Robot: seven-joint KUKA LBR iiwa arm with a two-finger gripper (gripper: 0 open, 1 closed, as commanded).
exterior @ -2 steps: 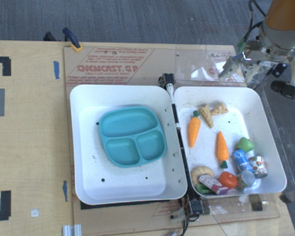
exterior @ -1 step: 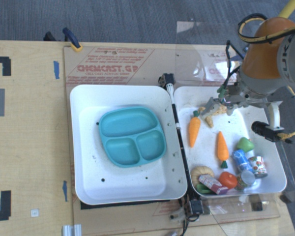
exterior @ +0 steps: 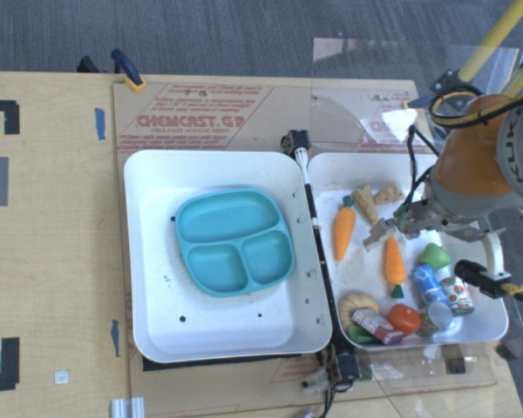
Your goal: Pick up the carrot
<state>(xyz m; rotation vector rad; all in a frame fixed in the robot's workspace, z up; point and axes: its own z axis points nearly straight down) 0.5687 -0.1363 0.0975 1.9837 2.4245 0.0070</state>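
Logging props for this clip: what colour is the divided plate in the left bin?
Light blue; the divided plate shows clearly in the camera view.

The arm [exterior: 481, 159] comes in from the right edge of the camera view, high on that side. Its broad orange band sits above a grey wrist section, which angles down and to the left. Black cables loop over the top of the band and run down its left flank. Below the wrist, the tool [exterior: 385, 229] points leftward at a low slant, its two slim grey fingers [exterior: 375, 233] parted in a narrow fork with nothing seen between them. A dark bracket juts from the wrist's lower right side.
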